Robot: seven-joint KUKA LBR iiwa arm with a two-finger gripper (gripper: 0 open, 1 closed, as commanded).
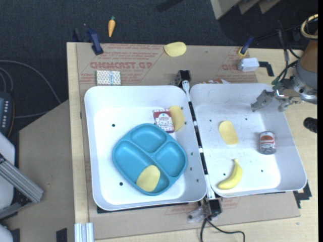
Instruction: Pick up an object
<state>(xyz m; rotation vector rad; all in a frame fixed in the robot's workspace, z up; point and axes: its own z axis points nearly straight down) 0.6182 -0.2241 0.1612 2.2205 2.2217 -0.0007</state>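
The gripper (266, 101) reaches in over the upper right corner of the right bin (282, 183), with its fingers spread apart and nothing between them. Below the gripper, inside the right bin, stands a small can (267, 142) with a red label; its writing is too small to read. Left of the can lies a yellow oval piece (228, 133), and below that a banana (231, 176). Behind the bins, the cardboard sheet (131, 59) reads "CHEMCAST".
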